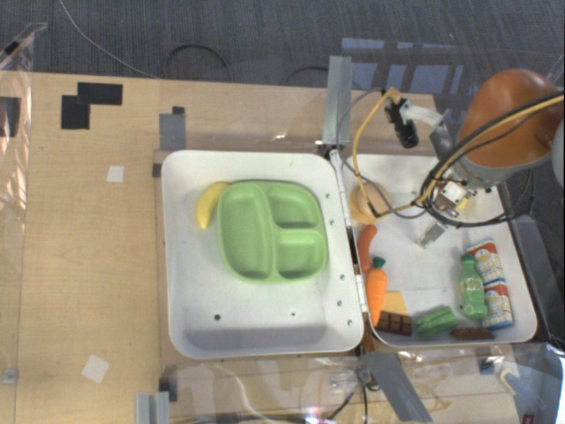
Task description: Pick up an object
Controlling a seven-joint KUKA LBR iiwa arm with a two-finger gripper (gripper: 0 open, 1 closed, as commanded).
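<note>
Over the right-hand bin (521, 321) on the worktop, the arm's hand (434, 233) hangs above bare floor, its grip state impossible to tell. Candidate objects crowd the bin's near edge: a toy carrot (376, 290), green bottle (472, 287). Best descend squarely on one, clear of neighbours.

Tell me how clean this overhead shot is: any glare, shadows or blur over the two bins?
Camera view: even lighting and mostly sharp; soft shadow inside the left shallow white bin along its near wall and beneath the green divided plastic plate; bright reflections on the clear panels at the bottom edge; the grey arm's orange band looks blurred, and the two-finger gripper below it is too small to judge.
</note>
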